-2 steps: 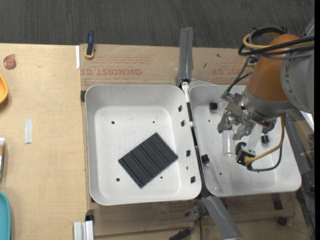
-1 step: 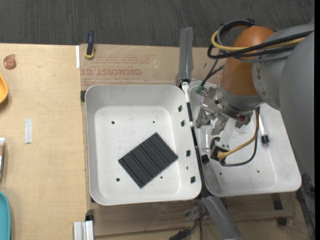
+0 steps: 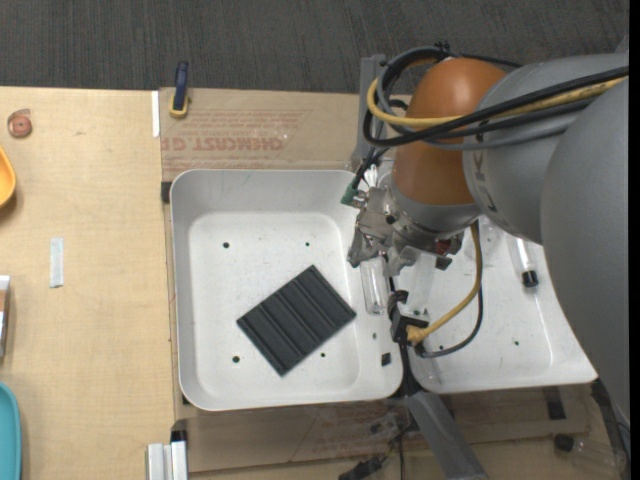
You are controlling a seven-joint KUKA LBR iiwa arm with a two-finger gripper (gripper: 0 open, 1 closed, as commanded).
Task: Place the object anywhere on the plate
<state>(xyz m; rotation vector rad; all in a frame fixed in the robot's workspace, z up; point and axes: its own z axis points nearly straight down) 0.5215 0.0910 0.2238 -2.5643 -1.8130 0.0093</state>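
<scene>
A dark grey ribbed plate point(image 3: 297, 319) lies flat and turned at an angle in the left white bin point(image 3: 200, 208). The arm, with its orange band point(image 3: 445, 118), reaches in from the right, and my gripper point(image 3: 375, 276) hangs over the wall between the two bins, just right of the plate's upper corner. A pale, clear slender piece shows at the gripper's tip; I cannot tell if it is held. A small clear tube with a dark end point(image 3: 525, 266) lies in the right bin point(image 3: 500, 368), partly behind the arm.
Brown cardboard point(image 3: 250, 133) with a blue clamp point(image 3: 180, 86) lies behind the left bin. On the wooden bench to the left are a small white strip point(image 3: 56, 263), an orange item point(image 3: 5, 183) and a teal item point(image 3: 8, 433). Cables loop under the wrist.
</scene>
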